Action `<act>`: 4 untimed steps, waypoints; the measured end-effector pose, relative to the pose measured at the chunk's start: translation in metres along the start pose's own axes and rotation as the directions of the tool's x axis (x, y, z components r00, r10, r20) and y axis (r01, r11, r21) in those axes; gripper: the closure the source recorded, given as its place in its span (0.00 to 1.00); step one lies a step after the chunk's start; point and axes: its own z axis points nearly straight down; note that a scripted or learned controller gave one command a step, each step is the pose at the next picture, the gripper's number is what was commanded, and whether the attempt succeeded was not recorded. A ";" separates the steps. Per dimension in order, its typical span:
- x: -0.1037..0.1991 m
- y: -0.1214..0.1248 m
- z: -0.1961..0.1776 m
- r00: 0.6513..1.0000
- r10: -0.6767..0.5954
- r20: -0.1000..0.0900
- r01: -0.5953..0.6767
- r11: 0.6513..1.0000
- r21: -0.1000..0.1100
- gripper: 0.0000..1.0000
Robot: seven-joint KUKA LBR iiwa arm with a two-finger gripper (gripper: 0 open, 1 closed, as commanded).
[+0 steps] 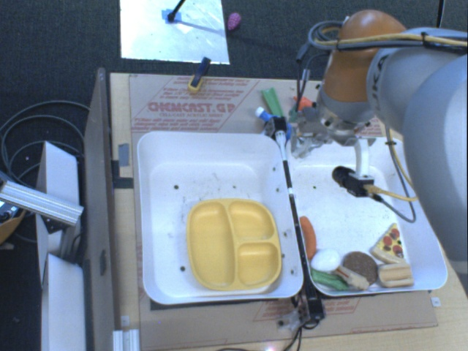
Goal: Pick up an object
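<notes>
Camera view showed the gripper (303, 143) low at the far edge of the right bin (428, 258), just beside the divider between the bins; whether its jaws were open or closed could not be told. The toy food (358, 263) lay clustered along the bin's near edge, well apart from it, leaving bare floor between. The left bin (157, 196) held a yellow tray (234, 244).
</notes>
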 end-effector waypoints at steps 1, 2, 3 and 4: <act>-0.070 -0.011 -0.069 1.000 0.018 0.008 -0.018 1.000 -0.010 1.00; 0.003 -0.007 -0.060 1.000 0.004 0.003 -0.004 1.000 -0.004 1.00; 0.011 0.020 -0.043 1.000 0.009 0.005 -0.009 1.000 -0.005 1.00; 0.028 0.018 -0.004 1.000 0.009 0.005 -0.009 1.000 -0.002 1.00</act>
